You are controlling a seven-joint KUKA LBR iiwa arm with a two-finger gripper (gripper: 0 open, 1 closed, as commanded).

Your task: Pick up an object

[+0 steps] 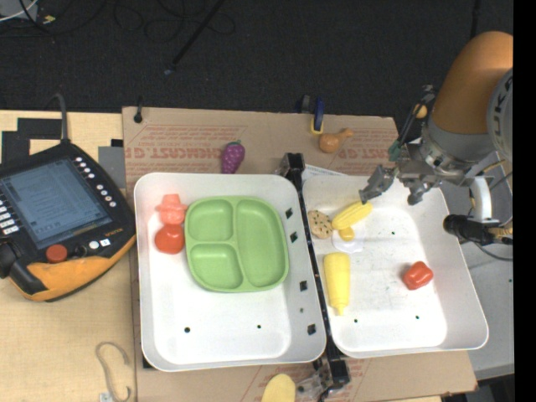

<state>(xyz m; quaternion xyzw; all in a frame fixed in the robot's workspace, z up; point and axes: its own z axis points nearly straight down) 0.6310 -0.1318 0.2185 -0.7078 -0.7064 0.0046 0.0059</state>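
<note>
The right bin [452, 325] holds a yellow corn cob [352, 215], a yellow bottle-shaped toy [337, 280], a red pepper [417, 275] and a round cookie [318, 223]. My gripper [395, 187] hangs above the bin's far edge, to the right of the corn cob. Its two dark fingers [374, 185] are spread apart with nothing between them. In the left bin [218, 342] lie a green divided plate [235, 244], a pink toy [171, 208] and a red-orange toy [169, 239].
A purple grape toy [233, 155] and an orange duck-like toy [333, 140] lie on the cardboard behind the bins. A teach pendant [59, 216] sits at the left. A yellow object [279, 388] lies in front of the bins.
</note>
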